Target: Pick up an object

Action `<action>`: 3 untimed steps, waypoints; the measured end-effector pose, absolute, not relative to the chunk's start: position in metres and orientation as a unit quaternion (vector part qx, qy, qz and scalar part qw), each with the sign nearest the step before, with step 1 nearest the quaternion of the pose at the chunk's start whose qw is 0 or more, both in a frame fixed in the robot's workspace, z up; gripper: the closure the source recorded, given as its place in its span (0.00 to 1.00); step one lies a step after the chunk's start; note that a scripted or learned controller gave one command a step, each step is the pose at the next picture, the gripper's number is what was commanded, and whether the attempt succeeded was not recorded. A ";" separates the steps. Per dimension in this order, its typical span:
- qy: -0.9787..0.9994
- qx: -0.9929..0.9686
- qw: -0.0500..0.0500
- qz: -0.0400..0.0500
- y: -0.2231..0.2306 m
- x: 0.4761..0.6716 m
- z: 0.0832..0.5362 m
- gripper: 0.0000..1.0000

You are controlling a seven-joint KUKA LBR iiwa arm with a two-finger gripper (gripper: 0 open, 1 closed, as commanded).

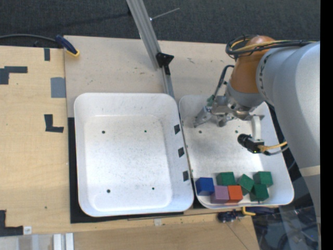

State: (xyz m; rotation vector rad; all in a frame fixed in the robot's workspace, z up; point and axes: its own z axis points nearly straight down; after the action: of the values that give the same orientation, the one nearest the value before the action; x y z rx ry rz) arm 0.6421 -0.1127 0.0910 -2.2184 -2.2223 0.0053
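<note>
The arm (283, 82) reached in from the right over the right bin (208, 150). The gripper (202, 120) hung over that bin's upper left part, near the far rim; whether it was open or closed could not be told, and nothing was visible in it. The blocks sat bunched at the bin's near edge, well apart from the gripper: blue block (205, 185), purple block (221, 193), orange block (235, 192), and four green blocks (226, 178) around them. The left bin (83, 139) lay just beside the right one.
</note>
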 end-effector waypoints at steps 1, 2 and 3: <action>-0.708 -0.706 0.001 0.001 -0.112 0.642 0.102 1.00; -0.707 -0.707 -0.001 -0.001 -0.117 0.638 0.149 1.00; -0.708 -0.706 -0.002 -0.002 -0.107 0.642 0.205 1.00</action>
State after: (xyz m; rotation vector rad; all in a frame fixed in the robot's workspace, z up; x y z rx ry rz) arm 0.6423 -0.1070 0.2050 -2.2210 -2.2270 -0.0054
